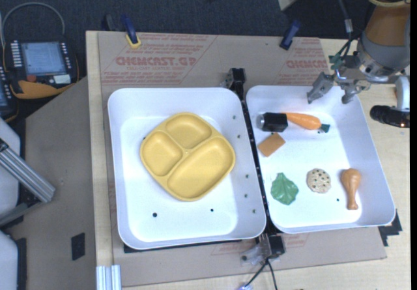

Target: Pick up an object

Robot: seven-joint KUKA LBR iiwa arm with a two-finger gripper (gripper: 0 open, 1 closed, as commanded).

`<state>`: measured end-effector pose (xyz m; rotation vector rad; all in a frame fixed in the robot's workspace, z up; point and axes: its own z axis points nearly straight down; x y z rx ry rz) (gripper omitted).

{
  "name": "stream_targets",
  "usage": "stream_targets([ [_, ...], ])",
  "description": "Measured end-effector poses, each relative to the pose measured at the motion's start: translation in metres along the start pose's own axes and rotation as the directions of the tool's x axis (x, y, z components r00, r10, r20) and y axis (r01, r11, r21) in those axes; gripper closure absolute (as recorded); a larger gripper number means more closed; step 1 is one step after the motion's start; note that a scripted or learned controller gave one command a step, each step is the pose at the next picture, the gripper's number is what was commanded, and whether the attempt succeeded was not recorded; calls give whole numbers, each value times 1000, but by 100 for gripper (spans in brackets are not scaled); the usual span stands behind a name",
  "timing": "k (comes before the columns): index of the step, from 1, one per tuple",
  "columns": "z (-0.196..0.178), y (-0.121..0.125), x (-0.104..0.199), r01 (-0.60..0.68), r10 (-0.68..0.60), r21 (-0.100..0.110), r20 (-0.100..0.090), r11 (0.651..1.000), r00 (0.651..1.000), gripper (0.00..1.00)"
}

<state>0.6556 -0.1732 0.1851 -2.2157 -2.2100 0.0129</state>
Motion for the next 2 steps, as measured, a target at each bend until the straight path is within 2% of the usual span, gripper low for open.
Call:
stream_targets([
  [1,-8,3,0,3,-3,-14,3,1000,1000,0],
  [2,52,10,-1,4,-4,-10,2,1000,1000,0],
])
